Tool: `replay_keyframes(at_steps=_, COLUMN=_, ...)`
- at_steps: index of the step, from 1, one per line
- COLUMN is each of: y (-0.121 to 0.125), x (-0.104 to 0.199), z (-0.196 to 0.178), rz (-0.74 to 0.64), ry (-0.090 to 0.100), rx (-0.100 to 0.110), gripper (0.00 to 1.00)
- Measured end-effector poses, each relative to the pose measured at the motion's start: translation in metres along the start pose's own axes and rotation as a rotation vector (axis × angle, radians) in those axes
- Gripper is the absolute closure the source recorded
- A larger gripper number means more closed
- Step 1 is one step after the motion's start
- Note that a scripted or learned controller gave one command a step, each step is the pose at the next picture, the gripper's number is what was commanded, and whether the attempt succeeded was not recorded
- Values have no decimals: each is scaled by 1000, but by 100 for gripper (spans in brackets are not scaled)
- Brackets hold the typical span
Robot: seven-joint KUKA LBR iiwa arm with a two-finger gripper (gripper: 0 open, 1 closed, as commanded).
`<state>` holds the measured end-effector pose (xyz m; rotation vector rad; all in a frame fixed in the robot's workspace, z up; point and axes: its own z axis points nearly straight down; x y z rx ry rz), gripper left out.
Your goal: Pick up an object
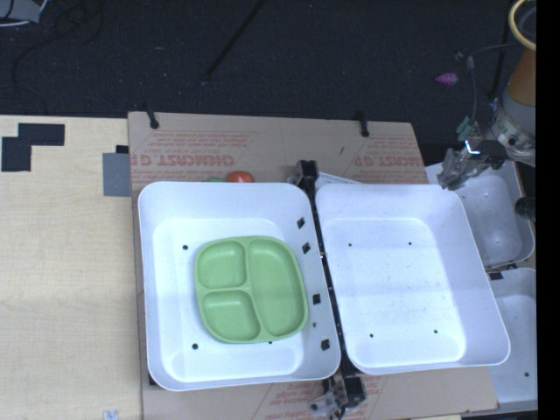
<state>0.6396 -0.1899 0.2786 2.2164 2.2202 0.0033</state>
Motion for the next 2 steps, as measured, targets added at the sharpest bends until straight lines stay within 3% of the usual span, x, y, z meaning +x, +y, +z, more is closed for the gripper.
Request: replay_keyframes(at_steps=2, y=4, x=87, z=17, rz=-2, ry=3, rx=8, gripper=100)
